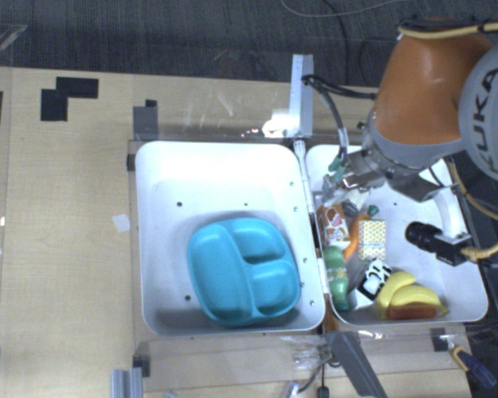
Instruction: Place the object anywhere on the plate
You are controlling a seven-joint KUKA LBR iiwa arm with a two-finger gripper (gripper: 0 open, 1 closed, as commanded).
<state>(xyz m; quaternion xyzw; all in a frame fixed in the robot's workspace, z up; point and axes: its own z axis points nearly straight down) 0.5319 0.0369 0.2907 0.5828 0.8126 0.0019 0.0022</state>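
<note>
Camera view, from above at a slant. Two white bins sit side by side on the bench. The left bin (162, 222) holds a blue divided plate (243, 269), lying flat toward the bin's near right corner, with nothing on it. The right bin (473, 301) holds a cluster of small objects along its left wall and near edge: a packet with orange print (336, 225), a yellow checkered packet (372, 239), a green item (335, 265), a black-and-white item (371, 280), and a yellow banana with a red piece beside it (408, 297).

The arm (436, 89) reaches in from the right over the right bin. The gripper (342, 181) hangs above that bin's far left part, just above the object cluster. Its grasp state cannot be told; no object is seen in it.
</note>
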